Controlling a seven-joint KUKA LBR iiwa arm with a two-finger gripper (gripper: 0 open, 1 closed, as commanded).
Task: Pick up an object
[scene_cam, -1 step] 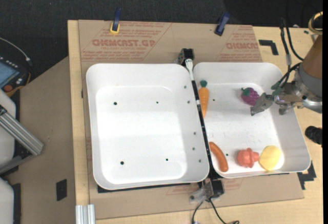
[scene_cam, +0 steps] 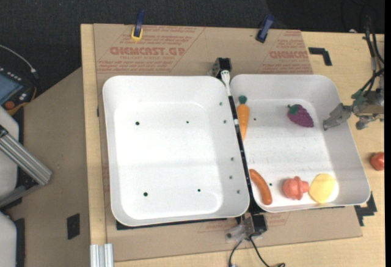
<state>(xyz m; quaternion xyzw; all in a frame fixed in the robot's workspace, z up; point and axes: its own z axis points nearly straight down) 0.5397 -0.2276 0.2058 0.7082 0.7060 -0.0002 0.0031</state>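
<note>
The two fingers (scene_cam: 335, 118) of the gripper (scene_cam: 349, 120) stand spread apart with nothing between them. One grey tip slants down over the right bin's (scene_cam: 287, 153) right edge and the other sits just outside that rim. The gripper itself hangs at the middle of this edge, apart from every object in the bin. Nearest to it is a purple bunch of grapes (scene_cam: 300, 115), lying on the bin floor toward the far right corner, just inward of the lower fingertip but not touching it. Along the bin's left wall lies an orange carrot (scene_cam: 243, 119) with its green top pointing to the far edge. Along the near edge three things lie in a row: an orange-red sausage-shaped piece (scene_cam: 261, 187) near the near left corner, a red toy (scene_cam: 294, 188) beside it, and a yellow lemon (scene_cam: 323, 187) touching the red toy, toward the near right corner. Outside the bin, past its right edge, a small orange-red object (scene_cam: 378, 161) rests on the bench. The left bin (scene_cam: 110, 137) lies side by side with the right one, and their inner rims meet. Both bins rest on a brown cardboard sheet (scene_cam: 183, 46) printed in red, held at its far edge by two blue clamps (scene_cam: 139, 20).
</note>
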